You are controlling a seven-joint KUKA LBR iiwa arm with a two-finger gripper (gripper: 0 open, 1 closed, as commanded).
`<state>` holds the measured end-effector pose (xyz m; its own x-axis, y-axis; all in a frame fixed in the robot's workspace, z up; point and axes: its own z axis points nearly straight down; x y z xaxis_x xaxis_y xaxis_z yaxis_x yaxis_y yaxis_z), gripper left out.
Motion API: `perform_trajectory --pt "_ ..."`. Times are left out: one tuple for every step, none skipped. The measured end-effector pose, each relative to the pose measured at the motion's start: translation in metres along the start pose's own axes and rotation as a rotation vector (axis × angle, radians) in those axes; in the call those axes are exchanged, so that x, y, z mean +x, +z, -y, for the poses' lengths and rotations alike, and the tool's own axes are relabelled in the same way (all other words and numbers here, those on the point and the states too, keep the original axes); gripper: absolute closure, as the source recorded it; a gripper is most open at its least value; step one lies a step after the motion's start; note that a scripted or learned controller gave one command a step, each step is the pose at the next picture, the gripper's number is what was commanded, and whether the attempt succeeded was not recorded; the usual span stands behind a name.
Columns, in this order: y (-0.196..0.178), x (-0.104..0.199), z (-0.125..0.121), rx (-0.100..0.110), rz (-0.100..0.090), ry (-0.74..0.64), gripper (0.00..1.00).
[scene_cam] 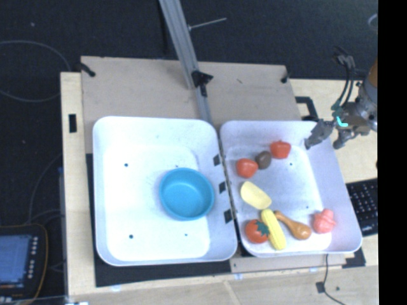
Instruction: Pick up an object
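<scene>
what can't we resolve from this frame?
- Arm: cut off by the camera view's right edge; the hand hangs over the right bin's far right corner.
- Small brown item between two red ones: too small to identify.
- Tomato: partly hidden by the banana.

The 2 white bins (156, 132) look like smooth, slightly glossy plastic. Inside the left bin, the blue bowl (186, 193) looks glossy plastic. The bench (254, 75) beneath looks matt wood.

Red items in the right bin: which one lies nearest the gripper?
The red piece at the bin's top, right of the brown one. It is closest to the gripper; the other red ones lie farther left or lower.
</scene>
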<state>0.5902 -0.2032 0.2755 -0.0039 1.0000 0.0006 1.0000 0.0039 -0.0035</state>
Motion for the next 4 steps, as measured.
perform_trajectory --pt "-0.004 0.000 -0.001 -0.006 0.001 -0.001 0.00" --pt "0.041 -0.008 0.001 -0.001 0.004 0.005 0.00" --pt "0.086 -0.015 -0.002 0.000 0.004 0.007 0.00" --pt "0.138 -0.012 -0.011 0.000 0.003 0.000 0.00"
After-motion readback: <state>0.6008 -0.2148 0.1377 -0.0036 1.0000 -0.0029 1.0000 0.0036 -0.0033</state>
